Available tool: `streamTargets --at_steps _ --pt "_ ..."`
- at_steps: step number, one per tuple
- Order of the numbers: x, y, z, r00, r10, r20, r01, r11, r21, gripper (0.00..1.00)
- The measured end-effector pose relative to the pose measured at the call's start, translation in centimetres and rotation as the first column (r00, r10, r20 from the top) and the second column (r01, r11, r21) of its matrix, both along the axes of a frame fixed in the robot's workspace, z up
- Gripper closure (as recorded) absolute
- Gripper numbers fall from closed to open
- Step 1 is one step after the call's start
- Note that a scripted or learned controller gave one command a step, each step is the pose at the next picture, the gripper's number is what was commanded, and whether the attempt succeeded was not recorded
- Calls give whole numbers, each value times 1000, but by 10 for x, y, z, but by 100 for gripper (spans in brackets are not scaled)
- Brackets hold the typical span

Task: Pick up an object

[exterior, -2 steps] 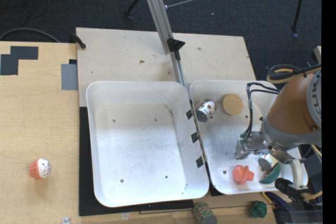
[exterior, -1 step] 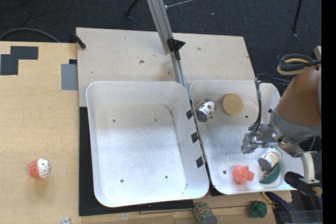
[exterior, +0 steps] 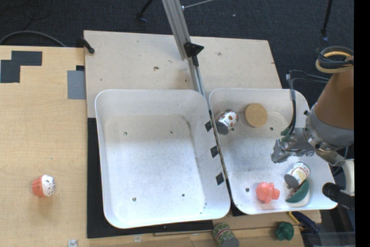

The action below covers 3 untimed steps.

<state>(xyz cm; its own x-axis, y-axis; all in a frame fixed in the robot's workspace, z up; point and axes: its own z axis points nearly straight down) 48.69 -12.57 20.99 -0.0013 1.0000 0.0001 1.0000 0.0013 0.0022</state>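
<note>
The right bin (exterior: pixel 243 150) holds a tan round disc (exterior: pixel 256 114), a small silver and red-white object (exterior: pixel 226 120), a pink-red lump (exterior: pixel 266 192), a small can (exterior: pixel 298 174) lying on its side and a dark green piece (exterior: pixel 300 194) beside it. My gripper (exterior: pixel 281 151) hangs over the right part of this bin, just above and left of the can and below right of the disc. The grey arm with its orange band (exterior: pixel 340 96) comes in from the right.
The left bin (exterior: pixel 115 107) stands beside the right one. A slanted aluminium bar (exterior: pixel 176 14) rises behind the bins. On the wooden bench at left lies a red-white toy (exterior: pixel 43 185). A green object (exterior: pixel 283 231) and a can (exterior: pixel 223 234) lie outside the front edge.
</note>
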Motion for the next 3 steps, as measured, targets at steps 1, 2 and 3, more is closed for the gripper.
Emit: streamTargets --at_steps 1,2,3 --pt "9 -5 57 1000 0 1 0 1000 -1 100" --pt "19 56 51 1000 4 -6 -4 1000 3 100" --pt "27 109 52 1000 4 -5 -4 1000 2 100"
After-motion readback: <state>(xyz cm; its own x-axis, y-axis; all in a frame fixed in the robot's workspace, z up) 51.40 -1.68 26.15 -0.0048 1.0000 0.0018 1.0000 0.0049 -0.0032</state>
